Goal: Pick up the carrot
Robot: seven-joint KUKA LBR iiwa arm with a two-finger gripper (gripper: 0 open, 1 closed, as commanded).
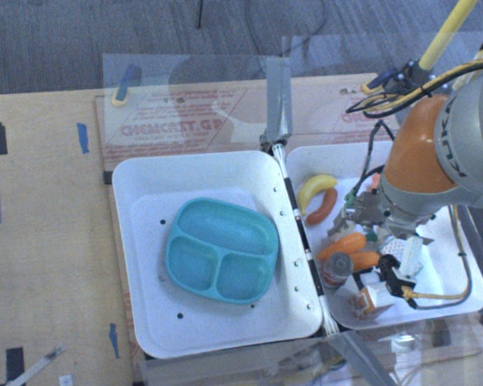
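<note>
The carrot (345, 245) is an orange piece lying in the middle of the right bin (474, 290), slanting down to the right. My gripper (382, 248) hangs over the carrot's right end, below the orange wrist band (413, 154). The gripper's body hides where it meets the carrot, so I cannot see whether the carrot is held.
A small grey-topped can (339, 266) touches the carrot's lower edge. A yellow banana (316, 187) and a reddish sausage (322, 207) lie at the bin's back left. A small orange-and-white item (365, 302) sits near the front. The left bin (142, 196) holds a blue divided plate (221, 249).
</note>
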